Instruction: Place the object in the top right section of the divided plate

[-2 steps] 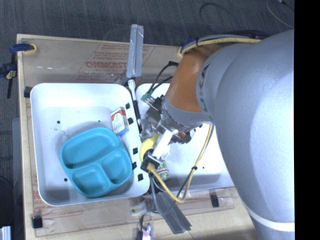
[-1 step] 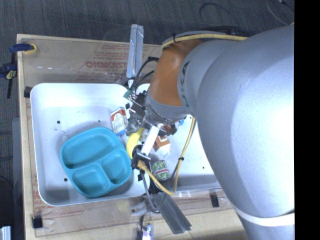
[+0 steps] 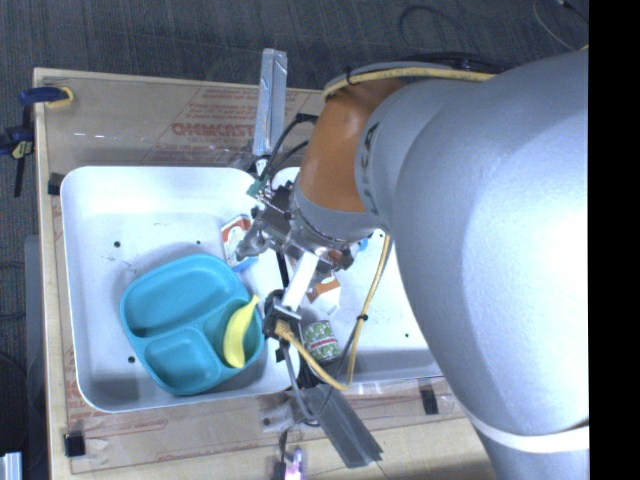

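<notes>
A blue divided plate lies in the left bin, towards its front right. A yellow banana-shaped object rests in the plate's right-hand section, against the rim. My gripper hangs just above and behind the plate's far right corner, near the wall between the two bins. Its fingertips are lost among cables and clutter, and nothing shows between them. The big grey arm with its orange band covers most of the right bin.
A small red and white item lies right by the gripper, behind the plate. In the right bin, a small can with a green label stands near the front, with an orange and white item behind it.
</notes>
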You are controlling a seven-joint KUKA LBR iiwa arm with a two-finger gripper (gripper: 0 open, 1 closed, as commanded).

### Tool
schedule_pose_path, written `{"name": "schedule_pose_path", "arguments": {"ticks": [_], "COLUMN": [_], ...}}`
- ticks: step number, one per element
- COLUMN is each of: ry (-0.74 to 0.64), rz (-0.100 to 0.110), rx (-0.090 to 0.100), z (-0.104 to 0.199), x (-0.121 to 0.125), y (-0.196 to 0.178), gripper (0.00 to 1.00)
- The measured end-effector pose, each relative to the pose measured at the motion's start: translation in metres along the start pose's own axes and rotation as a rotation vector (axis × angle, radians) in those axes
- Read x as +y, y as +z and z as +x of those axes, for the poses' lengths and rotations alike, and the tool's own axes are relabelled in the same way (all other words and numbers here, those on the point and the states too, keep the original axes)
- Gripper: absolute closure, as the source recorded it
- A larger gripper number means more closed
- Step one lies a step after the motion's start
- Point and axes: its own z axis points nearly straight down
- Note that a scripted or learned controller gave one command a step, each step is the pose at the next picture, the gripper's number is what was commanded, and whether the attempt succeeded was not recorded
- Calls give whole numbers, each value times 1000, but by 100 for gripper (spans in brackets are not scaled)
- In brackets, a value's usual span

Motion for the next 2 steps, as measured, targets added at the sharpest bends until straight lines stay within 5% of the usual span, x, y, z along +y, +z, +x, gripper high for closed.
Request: {"name": "schedule_pose_path", "arguments": {"ticks": [1, 2], "ry": [26, 57], "rz": [2, -7], "rx": [-2, -1], "z": [31, 67], "x": [-72, -85], "y": [28, 121], "gripper": [0, 0]}}
